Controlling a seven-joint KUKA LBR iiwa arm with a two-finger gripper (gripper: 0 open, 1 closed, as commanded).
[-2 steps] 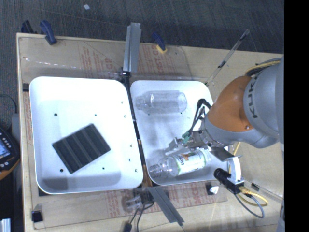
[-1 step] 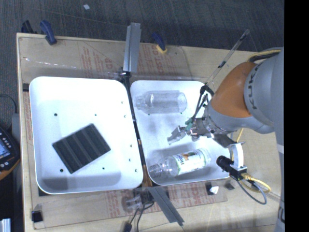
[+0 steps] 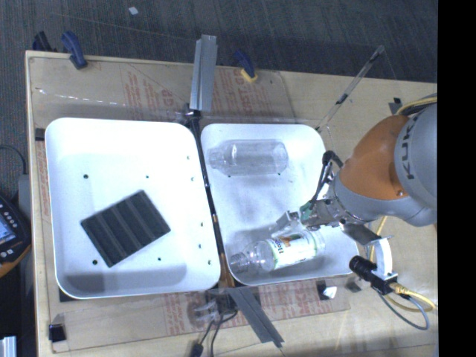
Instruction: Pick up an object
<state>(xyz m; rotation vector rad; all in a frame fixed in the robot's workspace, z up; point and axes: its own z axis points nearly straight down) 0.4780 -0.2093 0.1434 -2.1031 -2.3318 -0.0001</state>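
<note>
Two clear plastic bottles lie in the right bin [image 3: 223,199]. One bottle [image 3: 248,158] rests on its side near the bin's far edge. The other, a bottle with a green and white label [image 3: 279,251], lies along the near edge with its cap toward the left. My gripper [image 3: 297,220] hangs low over the near right part of this bin, just above the labelled bottle's right end. I cannot make out whether anything sits between its fingers. A flat black ribbed panel [image 3: 125,227] lies in the left bin [image 3: 67,147].
A grey metal bar [image 3: 203,73] stands at the back between the bins, with blue clamps [image 3: 73,49] along the bench's far edge. The arm's orange band [image 3: 375,166] looms over the right bin's right rim. A thin rod [image 3: 349,88] slants at the back right.
</note>
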